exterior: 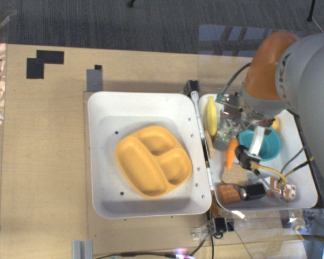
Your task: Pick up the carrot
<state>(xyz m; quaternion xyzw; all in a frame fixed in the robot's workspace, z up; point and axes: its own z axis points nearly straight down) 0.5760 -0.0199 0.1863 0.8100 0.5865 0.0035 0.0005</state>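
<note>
Nearest the lower edge we note the pale wooden bench (43,171), smooth and matte. On it sit two shallow white bins with rounded corners. In the right bin (308,198), nearest us, lie a brown cylindrical item (228,192) and a black block (255,190); just above them sits a tan, coarse-textured slab (235,174).

The carrot (231,151) is a small tapered orange piece in the right bin, just above that slab and beside a glossy teal cup (264,143). The gripper (227,129) hangs directly above the carrot's upper end; we cannot tell from this view how it is set, nor whether it touches the carrot. A smooth yellow banana shape (211,117) lies just to its left.

The left bin (105,123) holds a yellow moulded tray (153,159) with three rounded compartments.

Farthest, the grey arm (308,74) shows its glossy orange band (267,69), over dark ribbed carpet (124,15).
</note>
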